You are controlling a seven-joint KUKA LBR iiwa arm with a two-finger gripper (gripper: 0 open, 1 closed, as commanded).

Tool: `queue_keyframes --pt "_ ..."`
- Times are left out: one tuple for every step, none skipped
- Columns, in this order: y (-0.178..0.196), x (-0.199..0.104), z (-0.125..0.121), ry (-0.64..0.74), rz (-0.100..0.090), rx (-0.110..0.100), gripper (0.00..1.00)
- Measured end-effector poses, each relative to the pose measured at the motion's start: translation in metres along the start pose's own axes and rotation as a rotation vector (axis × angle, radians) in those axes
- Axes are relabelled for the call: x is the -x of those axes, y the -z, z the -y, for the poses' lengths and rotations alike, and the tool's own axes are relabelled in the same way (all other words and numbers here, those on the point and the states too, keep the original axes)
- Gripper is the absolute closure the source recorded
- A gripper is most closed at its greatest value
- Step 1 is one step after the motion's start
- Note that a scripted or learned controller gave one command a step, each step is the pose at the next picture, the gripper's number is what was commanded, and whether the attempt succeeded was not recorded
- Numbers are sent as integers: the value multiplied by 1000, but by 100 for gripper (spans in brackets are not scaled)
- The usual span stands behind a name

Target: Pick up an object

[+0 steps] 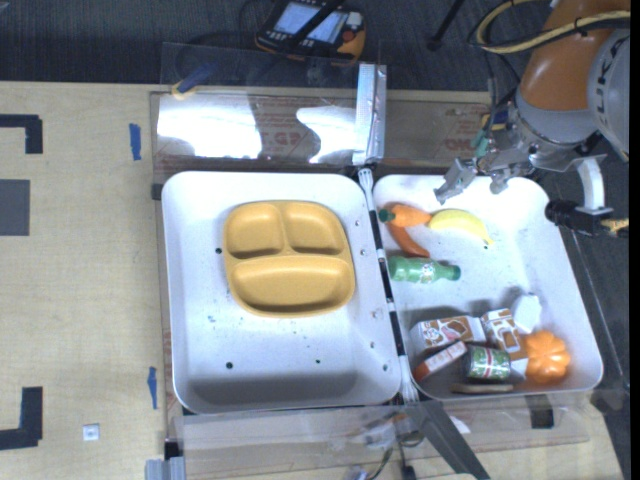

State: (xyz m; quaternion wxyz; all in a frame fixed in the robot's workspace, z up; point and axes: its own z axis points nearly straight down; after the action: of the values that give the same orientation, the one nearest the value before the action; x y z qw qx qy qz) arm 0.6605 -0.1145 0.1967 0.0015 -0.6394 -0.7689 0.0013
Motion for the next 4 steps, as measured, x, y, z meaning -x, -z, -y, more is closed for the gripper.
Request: queue_keyframes --pt "-100 75 34 130 -2 1 0" --pt "-94 76 35 129 -5 -3 100" --pt "-94 76 34 129 -5 -2 0" --pt "-87 77 34 129 -7 -3 100"
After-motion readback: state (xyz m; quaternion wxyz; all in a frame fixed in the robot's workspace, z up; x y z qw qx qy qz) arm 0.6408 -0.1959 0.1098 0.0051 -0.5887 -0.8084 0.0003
